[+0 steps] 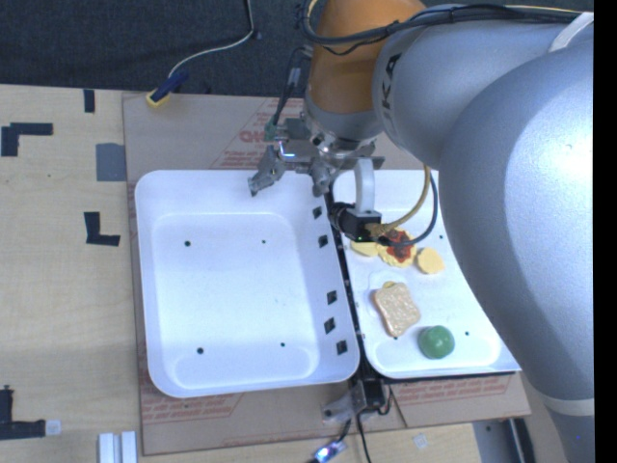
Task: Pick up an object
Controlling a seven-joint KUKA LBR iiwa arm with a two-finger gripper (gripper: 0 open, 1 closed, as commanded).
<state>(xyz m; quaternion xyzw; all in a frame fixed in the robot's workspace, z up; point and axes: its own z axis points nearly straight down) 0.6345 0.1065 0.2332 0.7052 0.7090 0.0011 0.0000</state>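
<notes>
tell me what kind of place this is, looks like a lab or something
Most likely a robotics lab bench set up for grasping trials. A grey and orange arm reaches over two white bins, toy food such as a bread slice and a green ball lies in the right one, and cables trail across the bench.

This is a robotics lab or test cell, not a home. A large grey industrial arm (501,162) with an orange band reaches over a plywood desk (58,287) marked with black tape, where two plain white bins (154,258) sit on cardboard (193,133). Loose cables (207,51) trail across the dark floor beyond the desk's far edge.
</notes>
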